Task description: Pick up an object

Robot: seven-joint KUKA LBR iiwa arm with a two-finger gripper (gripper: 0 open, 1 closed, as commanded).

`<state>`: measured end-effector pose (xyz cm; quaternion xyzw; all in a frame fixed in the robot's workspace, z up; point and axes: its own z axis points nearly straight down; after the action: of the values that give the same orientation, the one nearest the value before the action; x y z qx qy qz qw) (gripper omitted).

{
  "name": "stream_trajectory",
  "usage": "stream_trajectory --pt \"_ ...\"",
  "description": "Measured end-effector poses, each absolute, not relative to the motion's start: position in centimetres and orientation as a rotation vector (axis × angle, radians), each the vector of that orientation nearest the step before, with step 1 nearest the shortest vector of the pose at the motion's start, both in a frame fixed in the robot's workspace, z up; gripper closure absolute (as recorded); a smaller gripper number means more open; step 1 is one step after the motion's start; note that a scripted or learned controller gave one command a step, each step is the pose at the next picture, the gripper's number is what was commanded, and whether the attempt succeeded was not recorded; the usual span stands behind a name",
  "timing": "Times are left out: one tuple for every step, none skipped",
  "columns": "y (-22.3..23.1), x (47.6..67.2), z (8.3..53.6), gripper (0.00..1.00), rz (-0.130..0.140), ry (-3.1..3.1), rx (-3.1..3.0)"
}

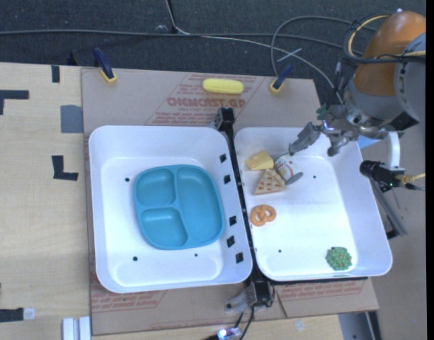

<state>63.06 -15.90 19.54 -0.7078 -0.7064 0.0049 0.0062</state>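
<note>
My gripper hangs over the far edge of the right bin, open, with nothing between its fingers. To its left and slightly nearer lie a yellow wedge, a tan waffle-like triangle and a small grey and white piece. An orange pretzel sits nearer the front by the bin's left wall. A green broccoli piece rests in the front right corner.
The left bin holds a blue divided plate. A yellow oblong object lies on the cardboard behind the bins, with blue clamps at the back. Cables loop above the arm's wrist.
</note>
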Motion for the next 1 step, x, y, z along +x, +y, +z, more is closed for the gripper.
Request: stream_trajectory --pt "-15.86 63.38 20.48 0.0 0.002 -2.223 -2.219"
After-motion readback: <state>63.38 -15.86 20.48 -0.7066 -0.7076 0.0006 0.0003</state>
